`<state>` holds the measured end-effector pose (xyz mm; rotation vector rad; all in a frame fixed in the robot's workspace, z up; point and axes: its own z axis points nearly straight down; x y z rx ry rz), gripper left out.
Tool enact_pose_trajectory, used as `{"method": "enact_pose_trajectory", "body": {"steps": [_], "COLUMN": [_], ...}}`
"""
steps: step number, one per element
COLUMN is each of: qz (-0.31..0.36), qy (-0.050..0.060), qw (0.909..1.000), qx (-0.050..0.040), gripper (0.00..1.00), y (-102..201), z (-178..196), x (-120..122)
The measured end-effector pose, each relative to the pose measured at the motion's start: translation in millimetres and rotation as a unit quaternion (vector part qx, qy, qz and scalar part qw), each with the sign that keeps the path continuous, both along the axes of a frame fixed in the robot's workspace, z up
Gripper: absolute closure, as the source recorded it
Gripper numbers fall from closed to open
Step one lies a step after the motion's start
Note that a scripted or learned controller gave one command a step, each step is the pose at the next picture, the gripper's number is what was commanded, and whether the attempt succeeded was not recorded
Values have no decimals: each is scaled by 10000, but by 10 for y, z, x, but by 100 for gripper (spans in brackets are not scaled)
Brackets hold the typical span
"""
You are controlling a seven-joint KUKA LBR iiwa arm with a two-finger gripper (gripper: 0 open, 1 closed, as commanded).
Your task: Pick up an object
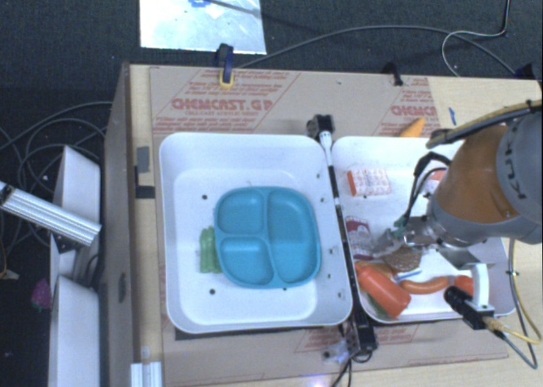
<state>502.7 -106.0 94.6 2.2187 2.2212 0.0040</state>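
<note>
My gripper (397,245) reaches down into the right bin (377,152), its metal fingers just above a dark round object (405,260). Right in front of it lie an orange-red carrot-shaped piece (382,288) and a sausage-like orange piece (427,284). A small white packet with red print (369,181) lies toward the bin's back. The arm's orange band and grey wrist (484,186) cover the right half of this bin.
The left bin (182,207) holds a blue divided plate (267,236) with a green piece (208,250) at its left edge. A black divider bar (335,199) runs between the bins. An orange object (411,128) lies behind the right bin on the cardboard.
</note>
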Motion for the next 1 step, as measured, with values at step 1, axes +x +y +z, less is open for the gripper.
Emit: {"method": "enact_pose_trajectory", "body": {"steps": [1], "qz": [15], "qy": [-5], "qw": [10000], "qx": [2], "gripper": [100], "y": [597], "z": [907], "x": [635]}}
